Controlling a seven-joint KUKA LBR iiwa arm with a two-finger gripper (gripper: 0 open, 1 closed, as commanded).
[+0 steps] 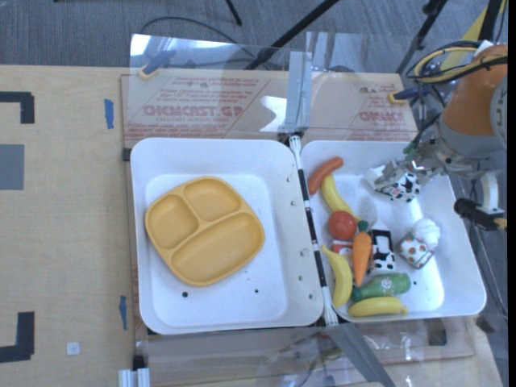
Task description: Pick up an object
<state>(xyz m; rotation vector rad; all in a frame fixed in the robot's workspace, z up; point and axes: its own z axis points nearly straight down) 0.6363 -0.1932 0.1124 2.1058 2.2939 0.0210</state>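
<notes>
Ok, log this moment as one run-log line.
arm: over right bin far corner | gripper: at cow toy, grasp unclear | left bin: yellow tray | status: nothing lifted

Left bin (pixel 153 160) holds a yellow divided plate (pixel 205 229). Right bin (pixel 459 289) holds a sausage (pixel 325 171), three bananas (pixel 334 192), tomato (pixel 342 224), carrot (pixel 362 254), a green vegetable (pixel 380 285) and a cupcake (pixel 419 243). The gripper (pixel 401 177) is over a black-and-white cow toy (pixel 402 189) at the bin's far side.
</notes>
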